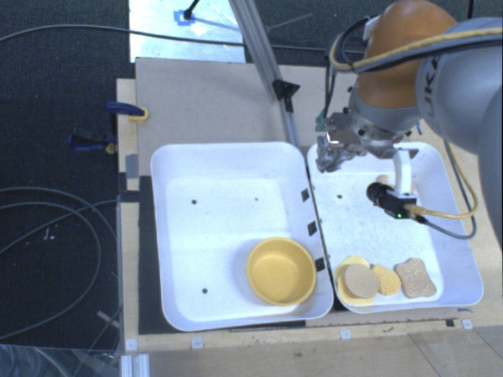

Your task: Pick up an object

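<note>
My gripper [328,155] hangs over the back left corner of the right bin [470,277], close to the wall shared by the two bins. Nothing shows under or in it. At the front of the right bin lie a tan round disc [361,282] resting on a yellow piece [350,265], an orange cracker [386,280] and a bread slice [415,278]. A yellow bowl [280,270] sits upright at the front right of the left bin [163,171]. All of these are well in front of the gripper.
A slanted metal pole [255,45] crosses the back of the bench and ends near the bins' shared back corner. A black module with a yellow cable [393,201] hangs off the wrist over the right bin. Blue clamps [94,141] sit at the bench's left edge.
</note>
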Tool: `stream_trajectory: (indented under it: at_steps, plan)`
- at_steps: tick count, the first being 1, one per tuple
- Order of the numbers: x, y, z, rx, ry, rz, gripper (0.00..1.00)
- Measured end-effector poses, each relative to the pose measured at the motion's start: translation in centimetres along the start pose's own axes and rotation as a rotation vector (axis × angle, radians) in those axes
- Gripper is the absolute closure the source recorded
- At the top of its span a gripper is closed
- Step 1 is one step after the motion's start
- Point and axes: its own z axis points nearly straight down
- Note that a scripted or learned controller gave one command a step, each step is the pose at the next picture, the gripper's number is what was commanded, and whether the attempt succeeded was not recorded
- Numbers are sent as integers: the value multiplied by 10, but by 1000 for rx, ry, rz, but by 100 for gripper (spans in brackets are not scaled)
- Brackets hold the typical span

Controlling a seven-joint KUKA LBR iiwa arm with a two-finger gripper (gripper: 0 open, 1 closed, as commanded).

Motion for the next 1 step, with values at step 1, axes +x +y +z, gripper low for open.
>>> stream_trajectory:
  at_steps: [1]
  plan:
    - [47,-11,13,0,1,0,100]
